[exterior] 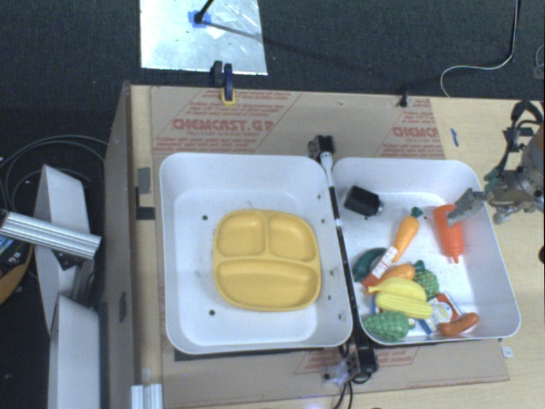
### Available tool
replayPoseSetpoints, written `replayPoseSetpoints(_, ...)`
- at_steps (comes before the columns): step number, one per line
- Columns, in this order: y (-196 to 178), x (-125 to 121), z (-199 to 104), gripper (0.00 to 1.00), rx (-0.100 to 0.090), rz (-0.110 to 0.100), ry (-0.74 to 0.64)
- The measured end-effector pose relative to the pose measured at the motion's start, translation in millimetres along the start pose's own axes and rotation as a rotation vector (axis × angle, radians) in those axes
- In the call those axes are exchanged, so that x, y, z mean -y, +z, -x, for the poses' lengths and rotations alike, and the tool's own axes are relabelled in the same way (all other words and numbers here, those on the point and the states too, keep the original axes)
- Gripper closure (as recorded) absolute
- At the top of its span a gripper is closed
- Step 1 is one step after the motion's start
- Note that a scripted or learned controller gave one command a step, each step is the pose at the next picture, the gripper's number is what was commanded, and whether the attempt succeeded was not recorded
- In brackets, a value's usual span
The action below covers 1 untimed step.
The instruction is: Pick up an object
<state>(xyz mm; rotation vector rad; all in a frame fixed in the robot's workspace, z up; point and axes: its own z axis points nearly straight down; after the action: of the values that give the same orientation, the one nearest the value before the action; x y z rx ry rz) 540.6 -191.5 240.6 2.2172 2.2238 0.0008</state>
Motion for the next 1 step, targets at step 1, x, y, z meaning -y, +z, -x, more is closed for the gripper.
replayPoseSetpoints(1,94.0,-24.3,-55.1,0.0,-0.001,-0.002,0.0)
